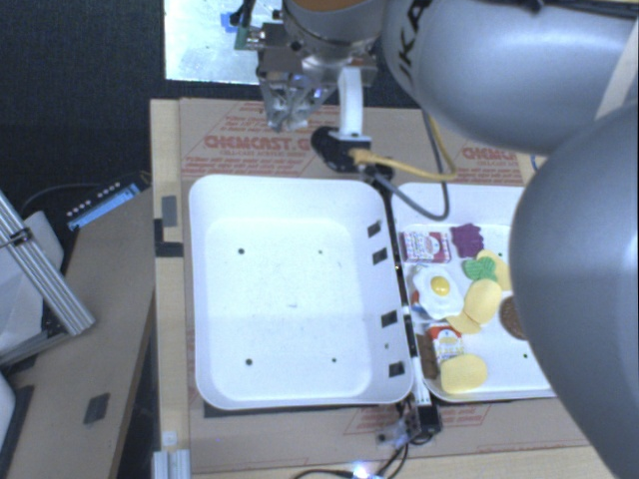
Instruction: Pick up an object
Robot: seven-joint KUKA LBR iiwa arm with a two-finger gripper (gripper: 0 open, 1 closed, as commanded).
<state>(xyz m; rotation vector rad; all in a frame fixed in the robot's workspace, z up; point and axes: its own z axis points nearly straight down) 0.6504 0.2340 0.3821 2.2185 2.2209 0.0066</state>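
Grey arm (519, 68) fills the right, gripper (290, 108) at top centre above the bins, finger state unclear; toy food (461, 302) in the right bin (499, 387).

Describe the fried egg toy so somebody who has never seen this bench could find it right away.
Look in the right-hand white plastic bin, where the toy food is piled. The flat white fried egg toy lies near that bin's left wall, just below the red and white packet. It alone has a round yellow yolk on white.
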